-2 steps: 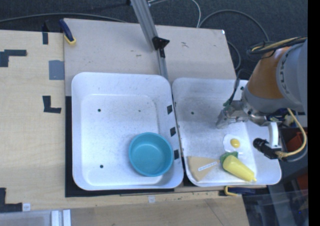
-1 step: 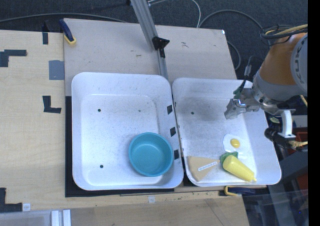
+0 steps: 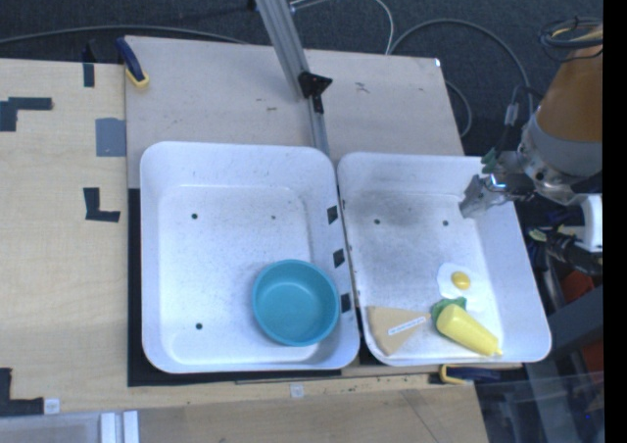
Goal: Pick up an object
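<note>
Nearest the lens, my yellow corn cob (image 3: 468,330) lies in the right bin's (image 3: 411,186) front corner, well apart from my pincer (image 3: 477,194) at the far right rim — whether it is apart or together I cannot tell. It looks like light, stiff, slick plastic. Its long axis runs upper-left to lower-right, green end upper-left — I'd grip across the middle.
</note>
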{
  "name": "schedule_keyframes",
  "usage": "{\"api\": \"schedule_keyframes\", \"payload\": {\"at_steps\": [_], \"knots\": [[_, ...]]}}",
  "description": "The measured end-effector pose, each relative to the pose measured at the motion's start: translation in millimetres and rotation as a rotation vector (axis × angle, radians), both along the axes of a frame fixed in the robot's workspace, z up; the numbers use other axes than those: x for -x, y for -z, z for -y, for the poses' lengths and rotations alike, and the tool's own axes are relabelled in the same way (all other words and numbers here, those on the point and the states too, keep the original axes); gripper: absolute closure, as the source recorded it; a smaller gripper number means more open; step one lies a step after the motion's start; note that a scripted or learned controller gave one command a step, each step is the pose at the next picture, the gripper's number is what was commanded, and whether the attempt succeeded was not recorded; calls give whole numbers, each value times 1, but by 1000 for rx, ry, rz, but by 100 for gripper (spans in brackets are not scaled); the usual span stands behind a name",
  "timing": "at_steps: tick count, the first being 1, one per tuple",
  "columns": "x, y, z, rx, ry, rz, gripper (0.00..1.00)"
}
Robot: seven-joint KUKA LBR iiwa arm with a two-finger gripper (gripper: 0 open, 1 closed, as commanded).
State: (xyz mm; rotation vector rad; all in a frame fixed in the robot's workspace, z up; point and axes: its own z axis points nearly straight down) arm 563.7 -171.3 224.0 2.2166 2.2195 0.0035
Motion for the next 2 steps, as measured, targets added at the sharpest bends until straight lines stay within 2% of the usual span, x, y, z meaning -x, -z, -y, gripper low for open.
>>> {"api": "schedule_keyframes", "payload": {"at_steps": [1, 2], "knots": [[-1, -53, 0, 0, -1, 0, 100], [6, -42, -63, -4, -5, -7, 100]]}}
